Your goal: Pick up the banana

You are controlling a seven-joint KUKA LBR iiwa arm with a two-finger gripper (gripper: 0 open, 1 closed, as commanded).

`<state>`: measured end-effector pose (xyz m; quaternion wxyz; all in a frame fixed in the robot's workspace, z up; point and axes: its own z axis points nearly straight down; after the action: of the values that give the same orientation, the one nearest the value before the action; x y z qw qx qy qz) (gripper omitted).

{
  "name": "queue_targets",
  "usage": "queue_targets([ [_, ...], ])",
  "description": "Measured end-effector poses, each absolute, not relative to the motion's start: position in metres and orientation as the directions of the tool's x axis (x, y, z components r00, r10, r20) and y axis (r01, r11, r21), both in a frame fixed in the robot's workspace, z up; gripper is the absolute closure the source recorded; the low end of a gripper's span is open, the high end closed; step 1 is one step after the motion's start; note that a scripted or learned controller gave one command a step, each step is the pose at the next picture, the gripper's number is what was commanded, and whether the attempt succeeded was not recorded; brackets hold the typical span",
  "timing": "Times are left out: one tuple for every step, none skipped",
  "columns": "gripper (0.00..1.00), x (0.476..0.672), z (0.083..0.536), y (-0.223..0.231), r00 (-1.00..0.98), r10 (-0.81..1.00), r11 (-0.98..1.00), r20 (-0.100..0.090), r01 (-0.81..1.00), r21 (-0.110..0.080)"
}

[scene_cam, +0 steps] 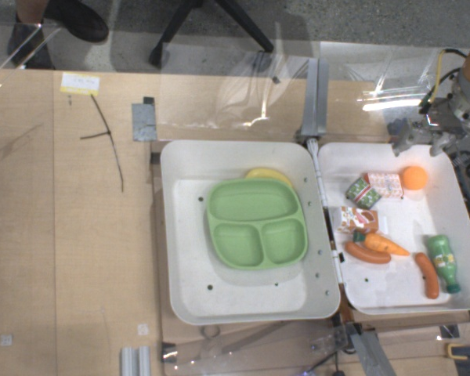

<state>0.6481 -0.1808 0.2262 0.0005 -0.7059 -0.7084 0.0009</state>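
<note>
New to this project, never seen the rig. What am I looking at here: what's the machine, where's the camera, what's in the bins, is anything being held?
One camera, fixed above a wooden bench, looks down at a slant on two shallow white bins side by side. The machine is a robot arm reaching in from the right; its hand sits at the far right corner of the right bin, above the toys, with nothing visibly between its fingers.

The left bin holds a green divided plate. The banana, the thing to be picked up, is the yellow sliver showing behind the plate's far edge.

In the right bin lie an orange ball, a small red and green carton, a carrot, two sausages and, and a green bottle.
</note>
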Motion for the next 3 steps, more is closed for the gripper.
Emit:
queue_targets([
  [0.0,0.57,0.147,-0.174,0.028,1.0,-0.028,0.0,1.0,-0.004],
  [0.0,0.538,0.088,-0.205,0.13,0.992,-0.13,-0.001,0.992,-0.002],
  [0.0,0.597,0.11,-0.23,0.349,0.937,-0.349,-0.001,0.937,0.001],
])
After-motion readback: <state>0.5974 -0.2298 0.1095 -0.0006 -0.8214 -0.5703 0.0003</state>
